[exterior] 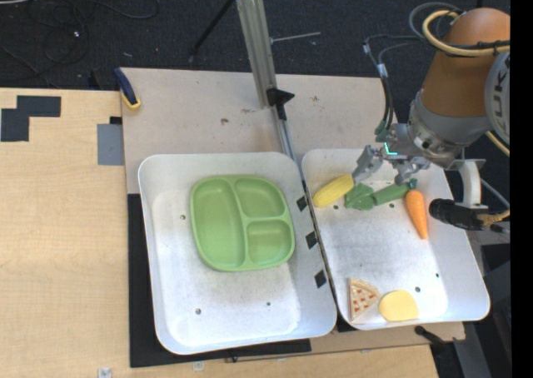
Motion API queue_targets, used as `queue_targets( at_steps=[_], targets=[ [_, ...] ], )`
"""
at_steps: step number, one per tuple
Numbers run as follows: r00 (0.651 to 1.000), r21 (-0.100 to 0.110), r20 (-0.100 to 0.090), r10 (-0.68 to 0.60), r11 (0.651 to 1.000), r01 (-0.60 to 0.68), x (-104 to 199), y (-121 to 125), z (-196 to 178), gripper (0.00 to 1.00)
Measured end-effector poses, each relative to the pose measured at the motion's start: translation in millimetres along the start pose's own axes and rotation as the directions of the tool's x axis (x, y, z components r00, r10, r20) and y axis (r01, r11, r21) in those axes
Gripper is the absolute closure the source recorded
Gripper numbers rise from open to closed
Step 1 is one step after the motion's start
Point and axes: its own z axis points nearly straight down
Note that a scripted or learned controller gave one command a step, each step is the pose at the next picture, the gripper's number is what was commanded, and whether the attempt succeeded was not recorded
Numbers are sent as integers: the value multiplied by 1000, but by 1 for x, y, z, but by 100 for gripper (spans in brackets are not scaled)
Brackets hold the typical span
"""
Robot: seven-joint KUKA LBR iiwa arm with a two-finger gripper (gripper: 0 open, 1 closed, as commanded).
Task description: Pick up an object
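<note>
My gripper (386,171) hangs over the far end of the right bin (466,285), its fingers spread open. Just below and in front of it lies a green toy vegetable (376,196), at or just below the fingertips; nothing is clamped between them. A yellow corn cob (332,191) lies to the left of the green piece, touching its end. An orange carrot (417,213) lies to its right, pointing toward the near side. At the near end of the same bin sit a pizza slice (361,298) and a yellow rounded piece (398,306).
The left bin (166,285) holds a green divided plate (243,223). An upright aluminium post (256,43) stands behind the bins, near their shared wall. Bare bin floor lies between the vegetables and the pizza slice.
</note>
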Motion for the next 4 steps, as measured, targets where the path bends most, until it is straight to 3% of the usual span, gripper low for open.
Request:
queue_targets(
  at_steps=[1,4],
  targets=[
    [1000,-2,0,0,1000,0,0,0,-1,0],
    [1000,0,-1,4,1000,-4,1,4,158,0]
  ],
)
